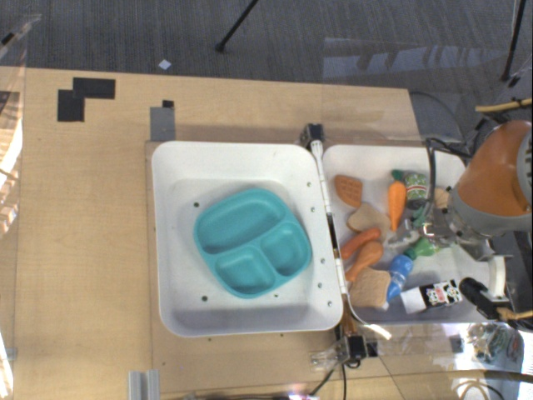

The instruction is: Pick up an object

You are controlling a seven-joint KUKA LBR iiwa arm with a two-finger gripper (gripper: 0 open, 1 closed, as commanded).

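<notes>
The right bin [379, 158] holds a heap of toy food. There is an orange waffle piece [350, 191], a carrot [396, 204], a green item [410, 182], a tan bread piece [365, 218], two orange sausages [361, 243] and a blue bottle [399, 272]. A second bread slice [372, 289] and a black-and-white box [435, 294] lie near the front. My gripper [419, 234] hangs low over the middle of this bin, just right of the carrot and above the blue bottle. The wrist hides what lies under it.
The left bin [171, 223] holds a teal divided plate [250, 242]. The ridge between the bins [326, 215] runs close to the left of the food. Cables and a clamp [354, 348] sit at the bench's front edge.
</notes>
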